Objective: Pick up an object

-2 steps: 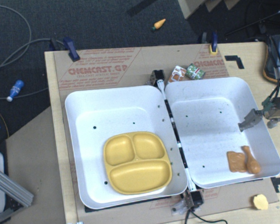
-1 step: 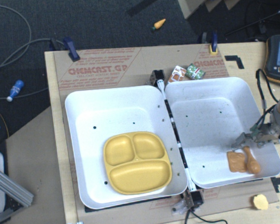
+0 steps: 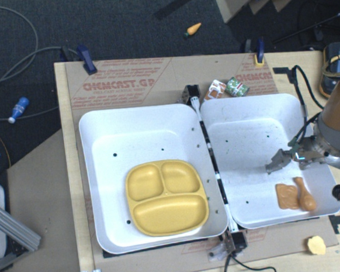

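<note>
1. Overhead, hovered above right bin (image 3: 244, 112): gripper (image 3: 276, 164), fingers apart, clamped on nothing.
2. Lay near right bin's front right corner, just beside gripper: brown toy (image 3: 294, 195).
3. Sat in left bin (image 3: 99, 126): yellow divided plate (image 3: 166, 197).

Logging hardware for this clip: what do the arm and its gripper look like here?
The arm enters as a bulky rounded body with an orange-brown upper section over grey. The gripper is small, dark grey metal with slim fingers and a bluish spot near its base. Black cables loop beside it.
</note>
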You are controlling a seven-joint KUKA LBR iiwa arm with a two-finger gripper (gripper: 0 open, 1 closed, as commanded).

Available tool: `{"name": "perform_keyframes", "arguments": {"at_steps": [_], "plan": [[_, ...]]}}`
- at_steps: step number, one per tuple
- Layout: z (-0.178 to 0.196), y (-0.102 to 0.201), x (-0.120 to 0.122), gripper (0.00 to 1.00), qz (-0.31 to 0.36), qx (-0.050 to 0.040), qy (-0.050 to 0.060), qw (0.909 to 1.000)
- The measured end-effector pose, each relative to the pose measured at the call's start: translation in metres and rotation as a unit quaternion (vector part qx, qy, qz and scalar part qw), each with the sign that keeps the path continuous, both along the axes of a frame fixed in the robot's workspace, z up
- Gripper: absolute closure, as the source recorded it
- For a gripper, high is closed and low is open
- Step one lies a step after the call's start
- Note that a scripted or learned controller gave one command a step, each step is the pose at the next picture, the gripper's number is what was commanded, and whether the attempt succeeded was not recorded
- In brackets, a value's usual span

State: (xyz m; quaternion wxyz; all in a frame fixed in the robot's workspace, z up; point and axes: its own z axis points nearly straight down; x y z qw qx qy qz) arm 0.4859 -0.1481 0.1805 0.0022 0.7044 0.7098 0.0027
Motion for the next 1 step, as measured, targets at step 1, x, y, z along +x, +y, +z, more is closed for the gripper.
{"name": "perform_keyframes", "arguments": {"at_steps": [1], "plan": [[-0.1008, -0.0204, -0.0083, 0.00, -0.005, 0.0000, 0.006, 1.0000]]}}
